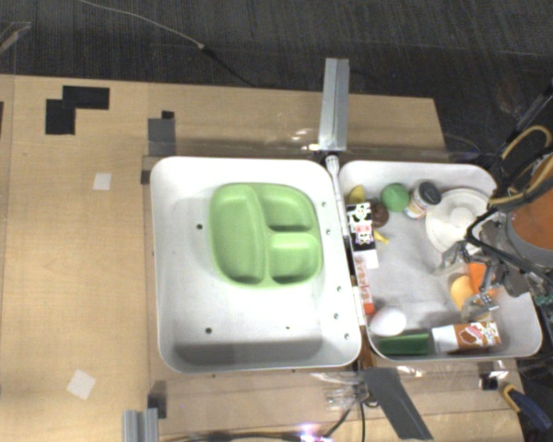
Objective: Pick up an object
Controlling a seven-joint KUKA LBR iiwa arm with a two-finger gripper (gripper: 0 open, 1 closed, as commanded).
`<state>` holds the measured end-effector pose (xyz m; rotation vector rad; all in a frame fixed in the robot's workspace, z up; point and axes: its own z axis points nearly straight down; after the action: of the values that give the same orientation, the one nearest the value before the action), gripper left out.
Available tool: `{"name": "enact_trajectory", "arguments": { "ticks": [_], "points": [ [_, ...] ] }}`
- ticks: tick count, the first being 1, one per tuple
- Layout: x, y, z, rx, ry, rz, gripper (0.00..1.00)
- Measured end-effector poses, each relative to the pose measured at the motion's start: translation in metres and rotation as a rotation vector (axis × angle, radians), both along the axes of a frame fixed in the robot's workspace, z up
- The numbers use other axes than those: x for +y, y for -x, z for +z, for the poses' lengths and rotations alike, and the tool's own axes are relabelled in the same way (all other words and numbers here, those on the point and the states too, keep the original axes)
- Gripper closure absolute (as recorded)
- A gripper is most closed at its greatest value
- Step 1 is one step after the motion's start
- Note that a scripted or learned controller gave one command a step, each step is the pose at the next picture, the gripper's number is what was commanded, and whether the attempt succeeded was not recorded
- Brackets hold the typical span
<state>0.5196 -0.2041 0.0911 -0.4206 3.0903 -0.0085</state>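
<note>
Divided tray [263, 233] in left bin [180, 274]; clutter in right bin [415, 265].

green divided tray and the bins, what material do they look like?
Green divided tray: likely moulded plastic, matte to satin; uniform colour, soft rounded compartment edges, faint sheen. Left bin and right bin: probably white plastic or painted sheet, smooth semi-gloss; rounded corners and small dark holes show, but the look leaves it open.

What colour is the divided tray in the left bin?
Light green, plain; the divided tray shows clearly in the camera view.
</note>
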Motion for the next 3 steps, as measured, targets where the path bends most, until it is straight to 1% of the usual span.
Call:
{"name": "enact_trajectory", "arguments": {
  "ticks": [1,2,3],
  "points": [
    [0.001,0.004,0.000,0.001,-0.003,-0.103,0.00],
    [0.000,-0.003,0.000,0.006,-0.004,-0.146,0.00],
    [0.000,-0.009,0.015,-0.011,-0.002,-0.143,1.00]
  ]
}}
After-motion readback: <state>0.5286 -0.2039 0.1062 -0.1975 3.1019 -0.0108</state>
